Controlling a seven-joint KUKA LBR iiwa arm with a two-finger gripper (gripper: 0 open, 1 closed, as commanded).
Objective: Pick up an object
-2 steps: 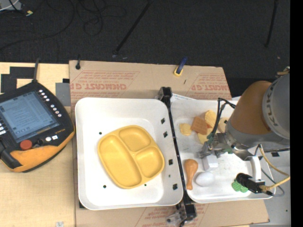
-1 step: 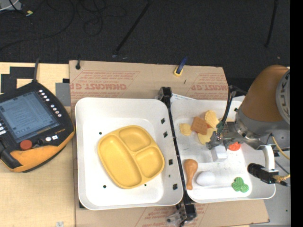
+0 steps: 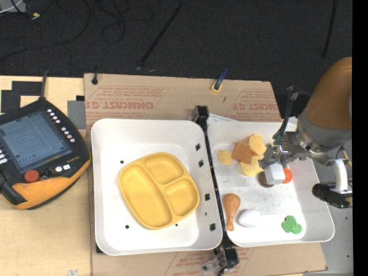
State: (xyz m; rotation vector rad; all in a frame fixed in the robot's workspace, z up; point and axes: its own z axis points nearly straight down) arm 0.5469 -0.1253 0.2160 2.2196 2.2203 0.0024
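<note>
My gripper [image 3: 271,171] is low over the middle of the right bin [image 3: 313,234], at the end of the grey arm with the orange band that comes in from the right. It hangs directly above a small red and white object [image 3: 284,176], which it partly hides. Just to its left lie a yellow piece [image 3: 251,167], an orange square piece [image 3: 242,153] and another yellow piece [image 3: 257,144]. Further toward the front of the bin are a brown drumstick [image 3: 230,207], a white egg-like object [image 3: 249,218] and a green object [image 3: 291,225].
The left bin [image 3: 109,137] holds a yellow divided plate [image 3: 158,190]. A small pale yellow piece [image 3: 225,158] lies near the black divider [image 3: 208,171] between the bins. A teach pendant [image 3: 34,151] rests on the bench at far left.
</note>
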